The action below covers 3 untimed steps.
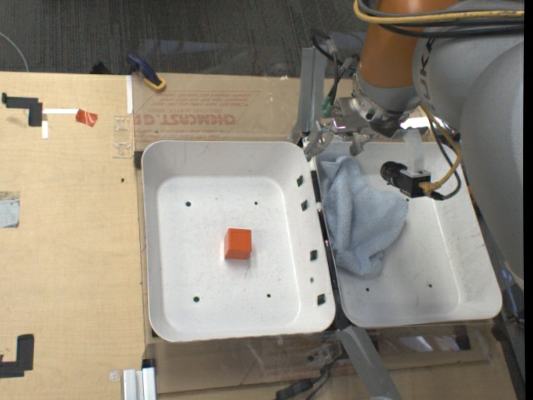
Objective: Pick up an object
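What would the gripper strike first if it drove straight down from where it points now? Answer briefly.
Probably the crumpled pale blue cloth in the right white bin; the gripper hangs above its upper end, though depth is unclear.

- light is bright and even, coming from overhead.
- the white bins (166,307) glare slightly, nearly washed out on their floors.
- shadows are soft and short, one beside the orange block (238,244).
- the arm (483,73) at the right looks slightly soft; the rest is sharp.

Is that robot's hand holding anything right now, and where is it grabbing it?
It cannot be told: the hand sits at the top edge of the blue-grey cloth, but no cloth shows gripped in it.
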Each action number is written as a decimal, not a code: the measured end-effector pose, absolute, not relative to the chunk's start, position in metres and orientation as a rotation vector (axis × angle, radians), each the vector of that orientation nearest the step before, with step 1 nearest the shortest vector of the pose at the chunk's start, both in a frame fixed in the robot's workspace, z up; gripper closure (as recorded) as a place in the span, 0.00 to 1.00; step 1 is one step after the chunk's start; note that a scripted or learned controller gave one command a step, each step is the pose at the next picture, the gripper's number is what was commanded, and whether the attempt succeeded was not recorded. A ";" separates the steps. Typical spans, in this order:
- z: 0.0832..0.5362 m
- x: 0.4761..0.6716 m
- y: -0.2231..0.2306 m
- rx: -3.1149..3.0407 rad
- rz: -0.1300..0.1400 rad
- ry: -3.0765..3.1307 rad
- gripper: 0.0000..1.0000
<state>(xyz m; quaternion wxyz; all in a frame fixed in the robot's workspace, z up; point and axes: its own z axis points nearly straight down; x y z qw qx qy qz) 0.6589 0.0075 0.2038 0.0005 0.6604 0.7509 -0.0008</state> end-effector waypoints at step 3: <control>0.190 0.594 -0.024 2.386 -0.007 2.046 1.00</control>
